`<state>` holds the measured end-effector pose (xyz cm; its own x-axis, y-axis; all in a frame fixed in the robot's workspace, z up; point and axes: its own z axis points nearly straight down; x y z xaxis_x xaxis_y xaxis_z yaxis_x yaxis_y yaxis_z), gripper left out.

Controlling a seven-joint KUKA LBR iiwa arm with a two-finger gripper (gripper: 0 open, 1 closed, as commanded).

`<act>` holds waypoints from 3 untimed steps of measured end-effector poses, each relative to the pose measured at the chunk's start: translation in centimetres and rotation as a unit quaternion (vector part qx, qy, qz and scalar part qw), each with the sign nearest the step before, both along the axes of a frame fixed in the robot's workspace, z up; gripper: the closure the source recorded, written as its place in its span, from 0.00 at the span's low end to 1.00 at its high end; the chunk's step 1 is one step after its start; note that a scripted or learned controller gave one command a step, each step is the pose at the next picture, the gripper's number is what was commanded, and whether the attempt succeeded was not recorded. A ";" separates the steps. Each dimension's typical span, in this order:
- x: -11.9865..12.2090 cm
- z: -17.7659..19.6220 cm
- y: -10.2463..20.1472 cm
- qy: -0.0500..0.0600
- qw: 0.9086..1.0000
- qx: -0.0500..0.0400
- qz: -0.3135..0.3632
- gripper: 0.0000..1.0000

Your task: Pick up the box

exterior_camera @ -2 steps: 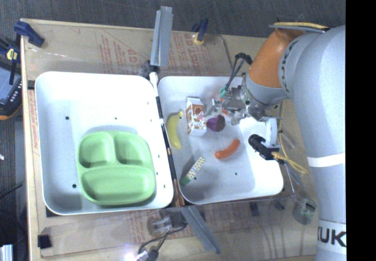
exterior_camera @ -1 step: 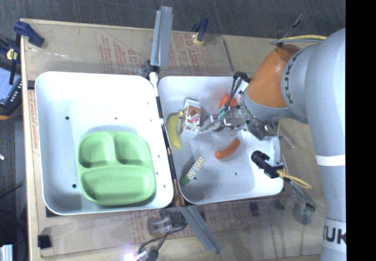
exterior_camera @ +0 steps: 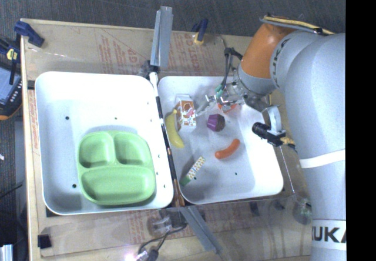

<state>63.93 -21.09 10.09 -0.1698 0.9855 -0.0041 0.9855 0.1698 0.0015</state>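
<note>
Tool (exterior_camera: 222, 100) sits low in the upper middle of the right bin (exterior_camera: 267, 180), hanging from the orange-banded wrist that comes in from the right of the frame; whether its two prongs are apart or together I cannot tell, for they blur into a small reddish object beneath them. The box (exterior_camera: 185, 111), a small carton with red and white print, lies just left of the tool, near the bin's upper left corner. A banana (exterior_camera: 173, 130) lies right beside it on the left, and a purple plum (exterior_camera: 215, 122) sits to its right. It looks light and stiff, though thin card may dent. I would grip across its two long flat sides, clear of the banana. A green tray (exterior_camera: 116, 169) rests in the left bin (exterior_camera: 53, 92).
</note>
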 end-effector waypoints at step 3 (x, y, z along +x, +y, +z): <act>1.8 -0.8 0.1 0.001 1.000 0.002 -0.018 0.00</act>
<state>65.72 -21.01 9.25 -0.1336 0.9910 -0.0001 0.9910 0.1336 -0.0003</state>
